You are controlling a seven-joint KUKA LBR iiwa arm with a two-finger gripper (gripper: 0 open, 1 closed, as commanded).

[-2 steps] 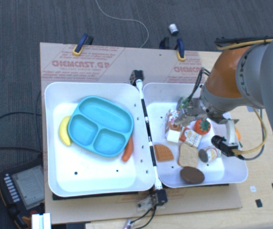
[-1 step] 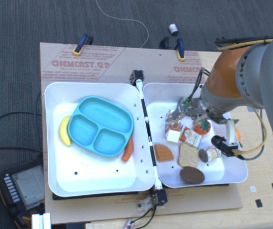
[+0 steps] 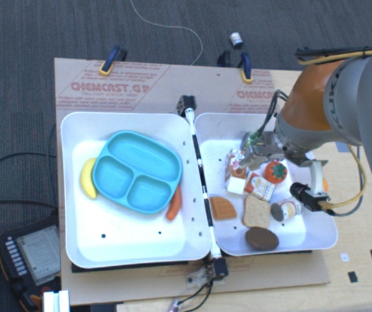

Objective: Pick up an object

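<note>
Approach step: the gripper, its state impossible to tell, hovers beside the round red plastic tomato; next, descend and grasp.

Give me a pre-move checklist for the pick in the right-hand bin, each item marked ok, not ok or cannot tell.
1. Gripper is over the right bin, above the pile: ok.
2. Finger opening: cannot tell, the wrist hides it.
3. Object already held: cannot tell, nothing is visible between the fingers.
4. Candidate targets lie exposed: ok. The tomato, bread slice and brown cookie show in the open.
5. Targets well separated: not ok. The small carton and white block crowd against the tomato.
6. Left bin items out of the way: ok. The blue tray, banana and carrot sit beyond the divider.
</note>
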